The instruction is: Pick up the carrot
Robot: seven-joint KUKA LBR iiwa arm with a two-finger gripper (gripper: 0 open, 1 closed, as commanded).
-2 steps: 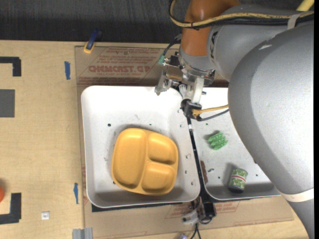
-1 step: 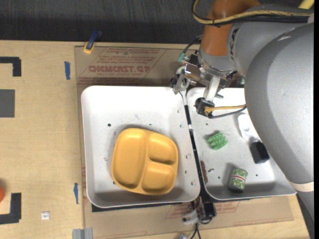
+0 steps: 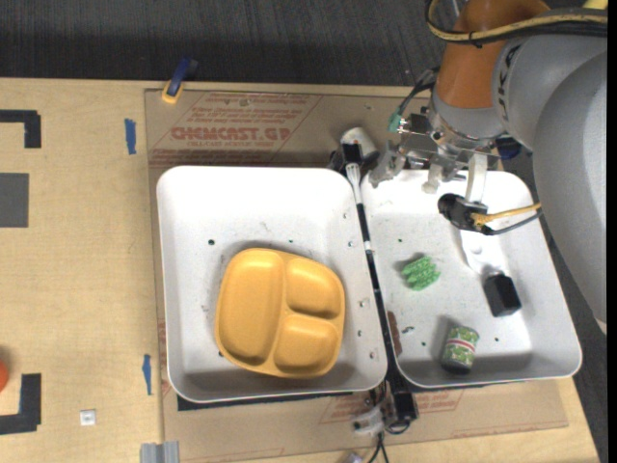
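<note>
My gripper [image 3: 450, 174] hangs over the far end of the right bin [image 3: 549, 287], below the orange band of the wrist. I see nothing between its fingers from this angle. A small green knobbly thing [image 3: 420, 272] lies in the middle of that bin, well in front of the gripper. A green can [image 3: 460, 346] rests near the bin's front wall, and a small black block [image 3: 501, 293] lies to the right of the green thing.
The left bin [image 3: 193, 210] holds a yellow compartment plate [image 3: 280, 311] toward its front. A small red-orange thing [image 3: 3, 375] shows at the far left edge of the bench. The grey arm covers the upper right.
</note>
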